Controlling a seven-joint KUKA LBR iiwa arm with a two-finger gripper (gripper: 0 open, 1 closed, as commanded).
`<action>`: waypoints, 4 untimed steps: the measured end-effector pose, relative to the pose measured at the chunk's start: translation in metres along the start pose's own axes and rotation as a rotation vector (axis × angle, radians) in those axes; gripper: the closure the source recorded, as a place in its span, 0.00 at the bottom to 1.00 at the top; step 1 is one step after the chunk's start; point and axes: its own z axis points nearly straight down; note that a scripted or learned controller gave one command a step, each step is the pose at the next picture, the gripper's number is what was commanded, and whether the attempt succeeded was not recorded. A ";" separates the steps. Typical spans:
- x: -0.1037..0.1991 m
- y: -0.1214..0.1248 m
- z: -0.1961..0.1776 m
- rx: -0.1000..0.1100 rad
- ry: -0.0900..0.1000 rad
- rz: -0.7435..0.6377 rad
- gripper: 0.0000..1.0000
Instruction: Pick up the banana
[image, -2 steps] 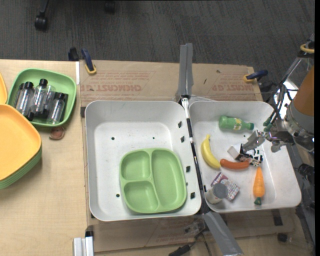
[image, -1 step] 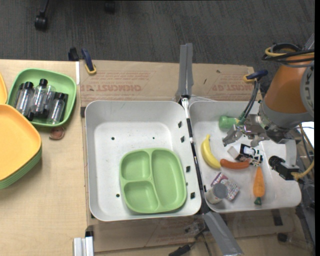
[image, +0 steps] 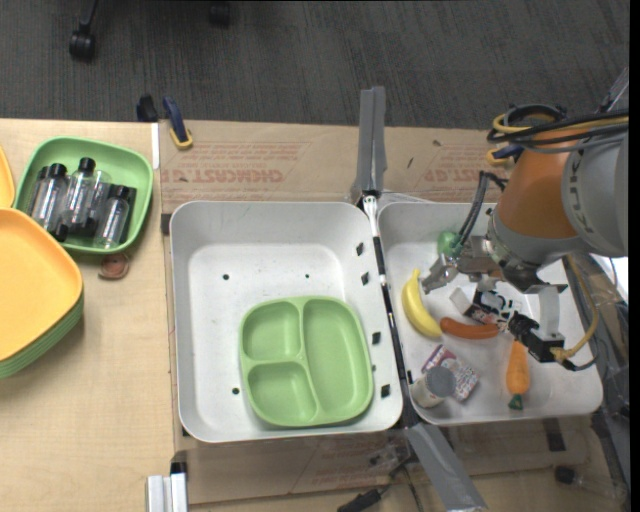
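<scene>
Banana (image: 418, 307) lies ungrasped at left side of right bin (image: 590, 392); gripper (image: 478, 290) hovers just beside, jaw state unreadable. Pickup not done.

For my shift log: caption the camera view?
Gripper poised beside banana in the right bin; green tray in left bin.
</scene>
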 end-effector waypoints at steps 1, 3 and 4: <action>0.010 0.004 -0.077 0.026 0.002 0.177 0.00; 0.010 0.004 -0.077 0.026 0.002 0.177 0.00; 0.003 0.021 0.023 0.026 0.004 0.113 0.00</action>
